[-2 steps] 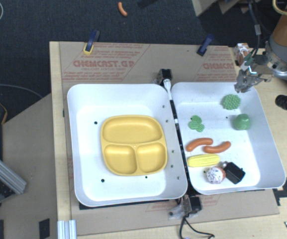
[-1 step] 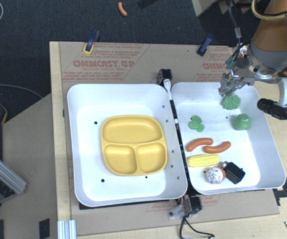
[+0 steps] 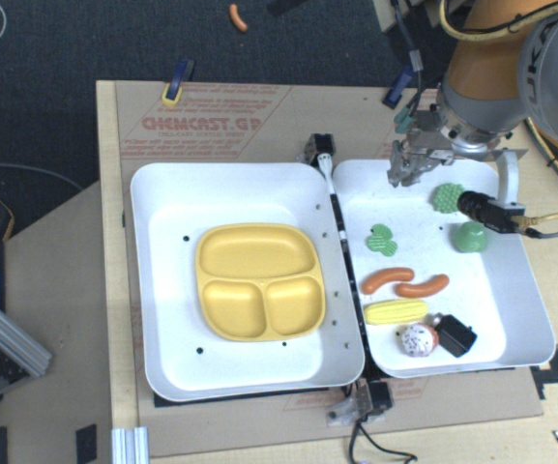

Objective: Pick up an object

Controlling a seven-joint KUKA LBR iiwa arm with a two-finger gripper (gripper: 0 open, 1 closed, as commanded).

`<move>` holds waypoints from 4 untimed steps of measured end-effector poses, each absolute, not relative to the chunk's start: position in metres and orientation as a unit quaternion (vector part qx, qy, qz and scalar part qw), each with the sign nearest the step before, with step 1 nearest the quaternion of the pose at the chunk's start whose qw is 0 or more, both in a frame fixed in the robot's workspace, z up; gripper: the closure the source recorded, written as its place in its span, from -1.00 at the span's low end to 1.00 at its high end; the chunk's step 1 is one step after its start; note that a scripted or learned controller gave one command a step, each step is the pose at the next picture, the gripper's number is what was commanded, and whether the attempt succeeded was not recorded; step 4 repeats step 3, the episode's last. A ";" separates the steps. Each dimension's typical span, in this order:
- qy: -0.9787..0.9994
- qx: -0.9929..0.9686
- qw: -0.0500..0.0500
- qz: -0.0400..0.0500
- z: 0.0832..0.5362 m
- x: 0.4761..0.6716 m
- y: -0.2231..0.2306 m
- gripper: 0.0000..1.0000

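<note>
**Arm poised over the right bin, nothing grasped yet**

The grey and orange arm reached in from the right, and its tool hung above the far end of the right bin. Whether its tips were apart or together could not be told; nothing showed between them.

Taking the right bin as the landmark, the candidate objects all lay inside it: a bumpy green toy and a smooth green piece nearest the tool, a green leaf shape toward the centre, two orange sausages below that, then a yellow corn cob, a speckled ball and a black block at the near end.

This looked like the approach step. The next move probably called for lowering over one object and closing on it.

Left of the right bin, a second bin held a yellow divided tray. The cardboard on the desk beyond it bore red lettering, seemingly "CHEMCAST GP".
</note>
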State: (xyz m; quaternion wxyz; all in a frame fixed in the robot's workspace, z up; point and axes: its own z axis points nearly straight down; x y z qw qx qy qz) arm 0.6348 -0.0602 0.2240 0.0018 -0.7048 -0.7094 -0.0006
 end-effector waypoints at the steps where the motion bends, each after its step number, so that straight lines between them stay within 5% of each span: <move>1: -0.709 -0.705 0.002 0.000 0.229 0.629 -0.012 1.00; 2: -0.709 -0.705 0.000 -0.002 0.221 0.641 0.048 1.00; 4: -0.708 -0.706 -0.001 -0.001 0.233 0.632 0.073 1.00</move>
